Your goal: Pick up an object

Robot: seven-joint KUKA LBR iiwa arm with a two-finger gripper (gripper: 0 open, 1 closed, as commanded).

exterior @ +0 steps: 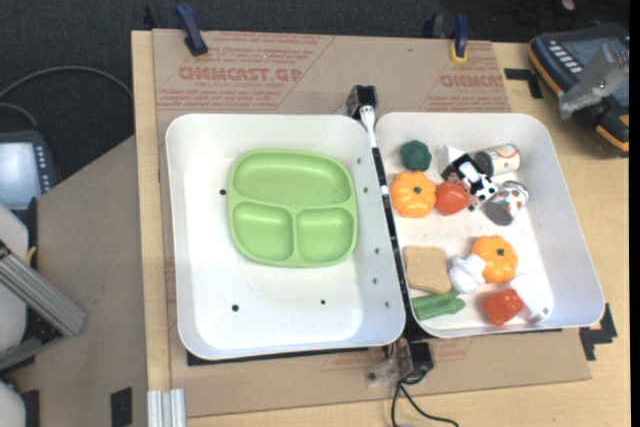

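One brown board (300, 70) printed with red lettering covers the bench, held at its far edge by two blue clamps (191, 28). On it sit two shallow white bins, side by side and touching along their inner walls.

The left bin (190, 245) holds a light-green divided plate (293, 207), lying flat near the middle with three compartments.

The right bin (570, 245) holds all the small things I could pick up:
- **Far cluster:** an orange pumpkin (412, 194) touches a red ball (451, 199). Behind them are a dark-green ball (416, 154), a black-and-white toy (470, 173) and a white cylinder (503, 158). A white spotted piece (507, 201) lies just to the right.
- **Near cluster:** a tan bread slice (426, 268) lies beside a second orange pumpkin (496, 258), with a small white piece (465, 272) between them. In front lie a green pod (439, 306) and a red block (502, 305).

I cannot tell the state of my gripper, nor whether it has hold of anything.
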